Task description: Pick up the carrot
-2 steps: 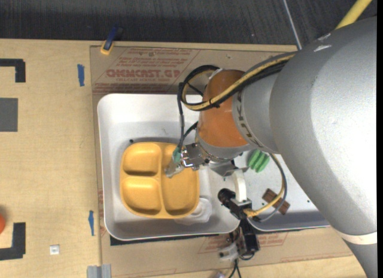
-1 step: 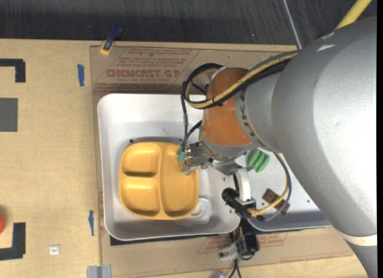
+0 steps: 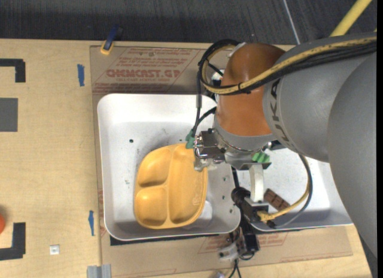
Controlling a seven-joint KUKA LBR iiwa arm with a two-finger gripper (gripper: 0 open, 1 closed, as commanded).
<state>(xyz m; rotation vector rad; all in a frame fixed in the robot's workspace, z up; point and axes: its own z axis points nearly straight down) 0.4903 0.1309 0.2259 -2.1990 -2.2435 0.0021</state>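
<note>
Robotics laboratory test bench. A plywood-coloured bench top (image 3: 48,151) carries black tape markers (image 3: 13,70) and blue tape tabs (image 3: 81,74), a printed cardboard sheet (image 3: 143,67) beneath two white bins (image 3: 114,151), and a cabled grey industrial arm (image 3: 323,103) over dark carpet flooring (image 3: 149,1).
</note>
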